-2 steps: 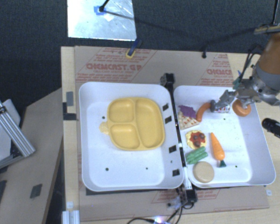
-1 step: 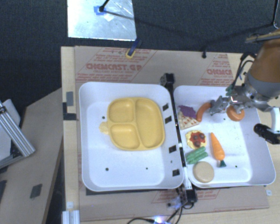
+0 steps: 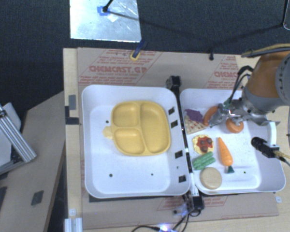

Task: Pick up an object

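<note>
The right bin holds several toy foods. A purple piece and a waffle-like square lie at its far left. Below them are a small pizza, a carrot, green beans and a round beige bun. My gripper hangs low over the far part of this bin. It sits between a red-orange sausage-like piece on its left and a round orange fruit on its right. Nothing is visibly lifted.
The left bin holds a yellow divided plate. A black divider runs between the bins. A black fitting sits at the right bin's right side. The grey and orange arm covers the bin's far right corner.
</note>
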You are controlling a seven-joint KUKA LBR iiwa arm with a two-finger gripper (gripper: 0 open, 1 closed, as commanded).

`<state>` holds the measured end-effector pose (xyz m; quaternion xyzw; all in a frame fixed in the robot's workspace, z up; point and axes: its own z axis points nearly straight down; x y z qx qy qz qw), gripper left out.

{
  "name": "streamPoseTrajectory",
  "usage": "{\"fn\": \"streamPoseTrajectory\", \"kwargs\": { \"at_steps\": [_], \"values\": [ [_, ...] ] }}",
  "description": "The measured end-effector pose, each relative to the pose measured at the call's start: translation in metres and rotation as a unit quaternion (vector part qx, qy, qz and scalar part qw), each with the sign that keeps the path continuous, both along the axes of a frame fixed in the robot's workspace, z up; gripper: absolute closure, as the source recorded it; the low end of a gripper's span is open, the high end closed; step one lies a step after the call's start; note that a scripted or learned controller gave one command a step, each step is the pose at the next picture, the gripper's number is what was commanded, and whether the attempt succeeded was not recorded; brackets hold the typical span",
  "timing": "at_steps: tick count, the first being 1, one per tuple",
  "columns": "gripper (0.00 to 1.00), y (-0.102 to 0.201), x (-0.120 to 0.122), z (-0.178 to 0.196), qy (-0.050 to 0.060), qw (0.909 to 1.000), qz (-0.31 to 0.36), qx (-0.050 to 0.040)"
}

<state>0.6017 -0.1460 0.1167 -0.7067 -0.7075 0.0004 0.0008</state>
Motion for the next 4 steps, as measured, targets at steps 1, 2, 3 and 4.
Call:
{"fn": "streamPoseTrajectory", "kwargs": {
  "at_steps": [1,2,3,4],
  "values": [
    [0.00,-0.001,0.001,-0.020,-0.003,1.0000,-0.001,-0.0008],
    [1.00,0.000,0.002,-0.011,-0.004,1.0000,0.000,-0.0007],
    [1.00,0.000,0.007,0.033,-0.004,1.0000,0.001,-0.0008],
    [1.00,0.007,0.013,0.094,-0.005,1.0000,0.002,-0.0010]
  ]
}}
